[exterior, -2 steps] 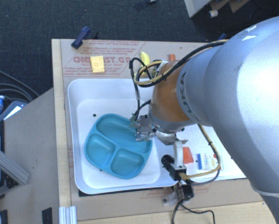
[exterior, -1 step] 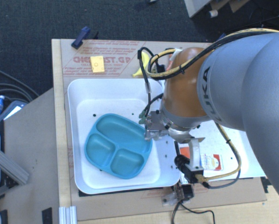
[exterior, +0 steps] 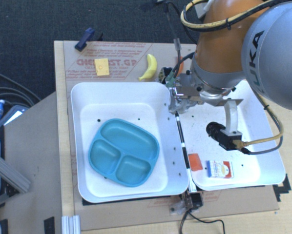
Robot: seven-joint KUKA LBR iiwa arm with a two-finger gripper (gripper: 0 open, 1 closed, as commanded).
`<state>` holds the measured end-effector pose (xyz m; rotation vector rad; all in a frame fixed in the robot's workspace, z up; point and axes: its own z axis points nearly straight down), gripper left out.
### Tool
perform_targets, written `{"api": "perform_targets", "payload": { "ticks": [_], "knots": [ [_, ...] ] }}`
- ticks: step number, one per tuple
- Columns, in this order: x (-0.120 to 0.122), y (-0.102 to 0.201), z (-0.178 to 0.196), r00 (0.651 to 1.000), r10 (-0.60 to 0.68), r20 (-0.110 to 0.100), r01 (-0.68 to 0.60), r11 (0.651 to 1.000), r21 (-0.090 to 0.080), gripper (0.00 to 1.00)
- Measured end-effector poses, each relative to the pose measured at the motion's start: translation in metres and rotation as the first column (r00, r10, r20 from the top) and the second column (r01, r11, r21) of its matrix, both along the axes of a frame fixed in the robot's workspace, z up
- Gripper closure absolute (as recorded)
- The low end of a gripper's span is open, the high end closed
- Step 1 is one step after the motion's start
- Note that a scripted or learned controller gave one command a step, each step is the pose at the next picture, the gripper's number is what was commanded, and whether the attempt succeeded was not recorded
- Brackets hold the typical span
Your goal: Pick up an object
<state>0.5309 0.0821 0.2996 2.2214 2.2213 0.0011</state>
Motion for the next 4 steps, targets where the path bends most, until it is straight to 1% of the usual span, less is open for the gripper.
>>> {"api": "perform_targets", "payload": {
  "ticks": [1, 2, 3, 4],
  "knots": [
    [0.010, 0.057, -0.177, 1.000, 0.000, -0.005, 0.000, 1.000, 0.000, 1.00],
    [0.011, 0.056, -0.177, 1.000, 0.000, -0.003, 0.000, 1.000, 0.000, 0.00],
    [0.047, 0.019, -0.148, 1.000, -0.001, -0.001, 0.001, 1.000, -0.001, 0.00],
    [0.079, 0.021, -0.214, 1.000, 0.005, 0.001, -0.005, 1.000, 0.008, 0.00]
  ]
}}
